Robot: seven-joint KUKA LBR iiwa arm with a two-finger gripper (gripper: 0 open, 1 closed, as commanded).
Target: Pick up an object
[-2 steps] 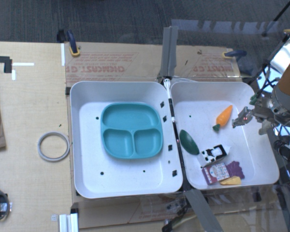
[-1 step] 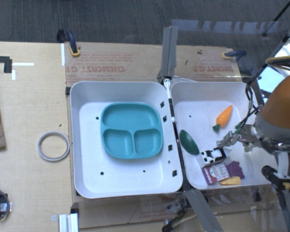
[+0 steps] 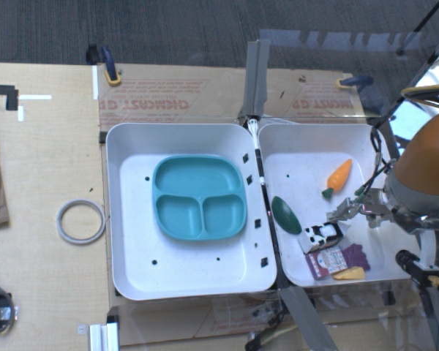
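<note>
Hand (image 3: 342, 212) low over right bin (image 3: 300, 141), arm (image 3: 424, 170) reaching from right

A: How many bins sit on the bench?

B: Two: a left bin (image 3: 124, 218) and a right bin (image 3: 300, 148).

A: What's in the left one?

B: One teal divided plate (image 3: 200, 197), with three compartments.

A: And the right one?

B: I count five things: one orange carrot (image 3: 338, 177), one dark green leaf-shaped piece (image 3: 285, 214), one black-and-white toy (image 3: 323, 234), one purple packet (image 3: 335, 259), one small yellow piece (image 3: 349, 273) at the near edge.

A: Anything left of the bins?

B: One grey ring (image 3: 81, 221).
</note>
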